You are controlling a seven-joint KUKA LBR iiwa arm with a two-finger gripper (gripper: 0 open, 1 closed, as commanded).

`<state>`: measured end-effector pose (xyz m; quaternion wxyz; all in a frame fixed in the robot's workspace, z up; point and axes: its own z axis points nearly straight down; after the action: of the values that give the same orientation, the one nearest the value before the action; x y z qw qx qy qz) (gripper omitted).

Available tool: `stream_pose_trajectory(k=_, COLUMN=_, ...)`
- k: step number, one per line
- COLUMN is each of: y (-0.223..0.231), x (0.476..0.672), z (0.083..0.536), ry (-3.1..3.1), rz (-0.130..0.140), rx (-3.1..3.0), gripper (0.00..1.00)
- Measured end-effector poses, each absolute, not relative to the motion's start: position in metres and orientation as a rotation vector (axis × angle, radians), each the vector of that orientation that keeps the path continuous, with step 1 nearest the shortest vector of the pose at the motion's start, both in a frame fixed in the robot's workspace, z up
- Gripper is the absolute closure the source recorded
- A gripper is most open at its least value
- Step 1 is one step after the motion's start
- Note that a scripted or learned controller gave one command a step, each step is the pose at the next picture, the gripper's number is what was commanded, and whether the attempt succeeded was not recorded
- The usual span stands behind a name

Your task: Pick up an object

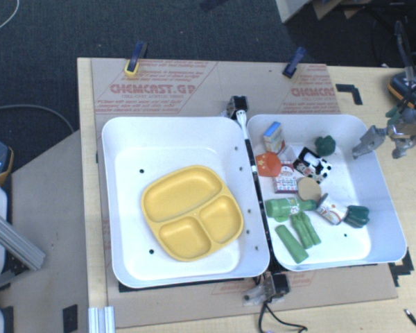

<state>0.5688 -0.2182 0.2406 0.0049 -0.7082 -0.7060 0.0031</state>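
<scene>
Currently the green sticks (pixel 297 233) lie in the right bin (pixel 381 207), long axes running upper-left to lower-right. Claw (pixel 385 139) hangs over that bin's right rim, released. Brown surface (pixel 194 85), dark carpet.

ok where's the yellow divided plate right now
In the camera view, the yellow divided plate lies flat in the left white bin, roughly at its middle, across the divider from the toy-filled right bin.
</scene>
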Motion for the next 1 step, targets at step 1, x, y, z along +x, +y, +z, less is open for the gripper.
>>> stream_pose_trajectory(k=1, y=-0.2177, x=0.5715, z=0.2474, ry=-2.223, rz=0.0, rx=-2.222, gripper=0.0)
